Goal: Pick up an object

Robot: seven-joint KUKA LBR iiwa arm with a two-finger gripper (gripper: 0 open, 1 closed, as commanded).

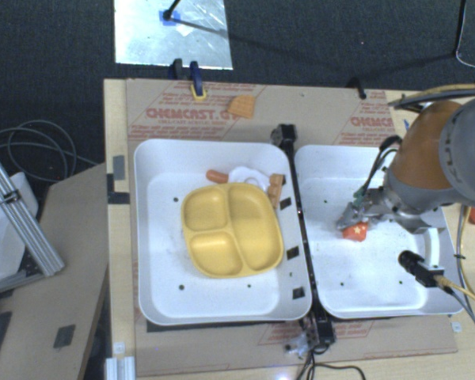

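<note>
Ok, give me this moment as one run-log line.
arm: over right bin | claw: low, at small red object | left bin: yellow divided tray | pick: not confirmed

A small red-orange object (355,231) lies on the floor of the right bin (332,291), toward that bin's left-center. It is rounded and bright, with a tiny pale speck on top; its exact kind is too small to tell. The gripper (355,218) sits directly over it, touching or just above its upper edge, so part of the object is covered.

In the left bin (154,291), a yellow divided plate (231,229) with 3 compartments lies flat. Just above the plate's upper edge sit a small orange sausage-like piece (217,176), a white item (247,177) and a tan block (275,187).
</note>
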